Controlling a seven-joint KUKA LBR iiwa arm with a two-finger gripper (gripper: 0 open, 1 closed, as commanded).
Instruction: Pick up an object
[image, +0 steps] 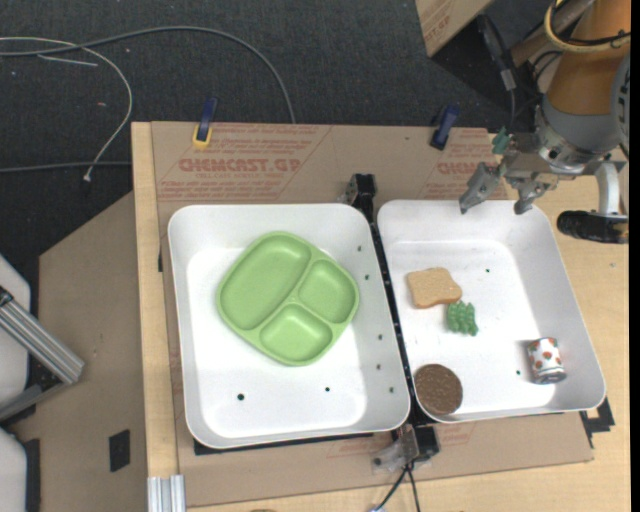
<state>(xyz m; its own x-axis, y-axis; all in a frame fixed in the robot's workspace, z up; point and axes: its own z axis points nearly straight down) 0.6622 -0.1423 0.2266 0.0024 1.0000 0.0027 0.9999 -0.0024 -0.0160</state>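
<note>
Hand (496, 196): fingers spread, holding nothing, poised over far rim of right bin (575, 300). Nearest candidate: bread slice (433, 288), toward the camera and left of hand, near bin's left wall.

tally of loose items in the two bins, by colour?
Green: 2, the divided plate in the left bin and the small broccoli-like piece in the right bin
Tan: 1, the bread slice
Brown: 1, the round patty
White with red marks: 1, the small can
Total: 5
</note>
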